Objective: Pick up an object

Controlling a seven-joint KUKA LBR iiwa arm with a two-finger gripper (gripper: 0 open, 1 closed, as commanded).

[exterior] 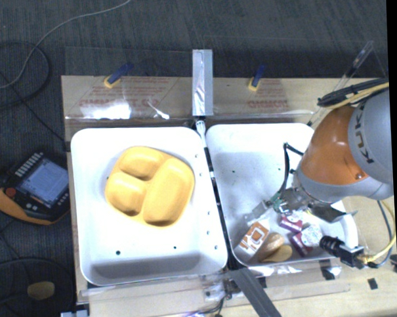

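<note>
Arm: we see the grey arm (375, 147) with its orange band (333, 158) over the right bin's right side, reaching in from the right edge.
Gripper: gripper (289, 206) sits low in the right bin (251, 152), near its front right corner, just above the clutter.
Fingers: we cannot tell whether they are apart or together; wrist and cables hide them.
Task things: small orange-and-white packet (254, 237) and tan rounded piece (276, 251) near the right bin's front edge, touching each other; purple item (294, 224) and crinkled clear wrapper (311, 234) just beside them, toward the front right corner.
Left bin: left bin (98, 257) holds a big yellow lumpy object (149, 185) at its centre.
Surface: blue and yellow clips (118, 74) along the back edge.
Off-surface: handheld pendant (32, 188) on the floor by the left edge.
</note>
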